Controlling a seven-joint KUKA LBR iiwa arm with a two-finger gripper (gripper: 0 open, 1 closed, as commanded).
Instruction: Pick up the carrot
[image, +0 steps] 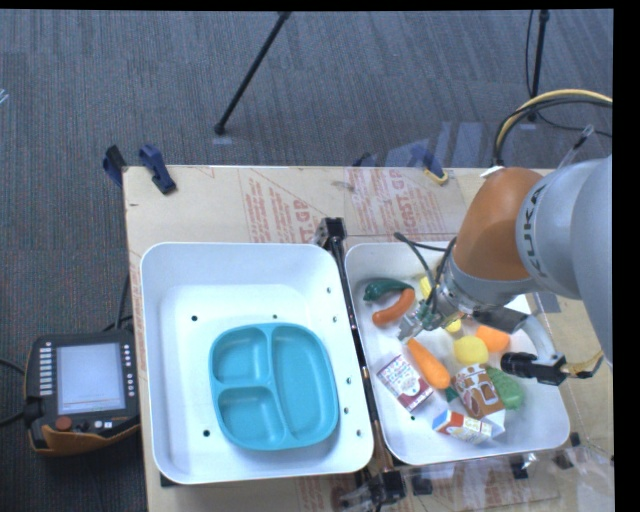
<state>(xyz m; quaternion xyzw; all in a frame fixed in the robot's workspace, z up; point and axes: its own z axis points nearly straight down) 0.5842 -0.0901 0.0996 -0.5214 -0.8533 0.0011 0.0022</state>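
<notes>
The carrot (429, 364) is a short orange cone lying at a slant in the middle of the right bin (555, 425), with its thick end towards the upper left. My gripper (424, 318) hangs low in this bin, just above and behind the carrot's upper end. The grey and orange wrist above it hides part of the bin's back right. Nothing shows held in the gripper.
Around the carrot lie an orange sausage-like piece (393, 305), a green pepper (384, 290), a yellow lemon (470, 349), a small red carton (402, 381), a brown bottle (477, 390) and a green toy (507, 389). The left bin (165, 300) holds a blue divided plate (272, 385).
</notes>
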